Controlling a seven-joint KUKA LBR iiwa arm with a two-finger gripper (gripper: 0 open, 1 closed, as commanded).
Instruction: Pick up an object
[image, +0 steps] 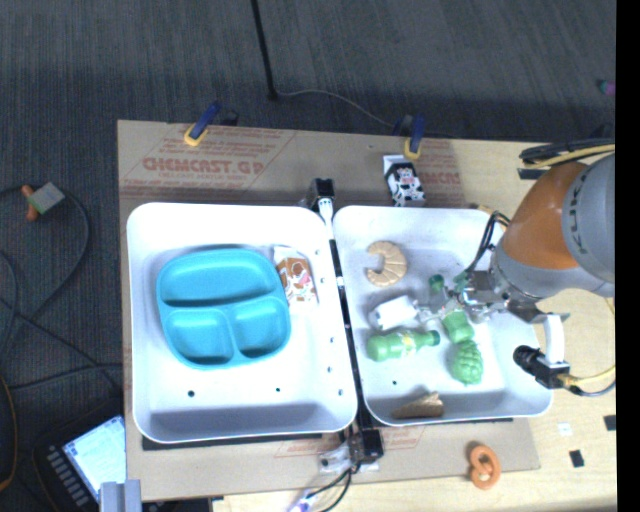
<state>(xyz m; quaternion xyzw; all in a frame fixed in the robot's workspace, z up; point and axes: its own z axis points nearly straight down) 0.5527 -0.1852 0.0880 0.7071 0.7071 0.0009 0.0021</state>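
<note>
The grey arm's gripper (462, 296) reaches low into the right-hand white bin (500, 405); whether it grips anything cannot be told. A green plastic bottle (400, 344) lies just left of and below it, long axis running left-right.

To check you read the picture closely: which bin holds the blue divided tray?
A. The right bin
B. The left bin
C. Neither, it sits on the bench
B: the blue divided tray lies inside the left bin, beside a small orange-patterned packet; the right bin holds green toys.
</note>
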